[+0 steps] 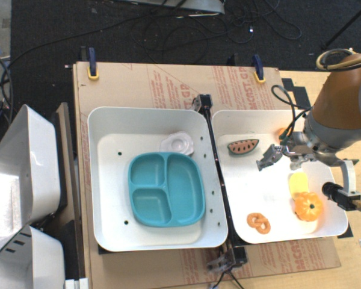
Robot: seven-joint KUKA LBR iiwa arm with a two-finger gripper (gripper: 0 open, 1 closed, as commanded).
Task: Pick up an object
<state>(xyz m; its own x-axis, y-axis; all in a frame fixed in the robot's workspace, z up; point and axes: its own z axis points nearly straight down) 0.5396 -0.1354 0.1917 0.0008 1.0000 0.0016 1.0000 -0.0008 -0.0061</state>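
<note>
1. The arm [343, 104] reaches in from the right, its orange band uppermost and grey wrist below.
2. The wrist bends leftward and down.
3. The gripper [268, 159] points left, its dark fingers slightly parted, nothing between them.

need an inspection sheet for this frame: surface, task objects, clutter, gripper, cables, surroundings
Surface: cardboard-covered bench bearing a left bin and a right bin, side by side.
Job's things: in the right bin, a watermelon slice, a pretzel, a yellow piece and an orange pumpkin-like toy; all lie on the bin floor.
Clutter: teal divided plate and a small clear cup in the left bin.
Gripper: gripper over the right bin, between the watermelon slice and the yellow piece; nothing seen between its fingers.
Cables: black cables on the dark floor behind the bench; one runs along the arm.
Surroundings: spare white bins at left; clamps on the far edge.
</note>
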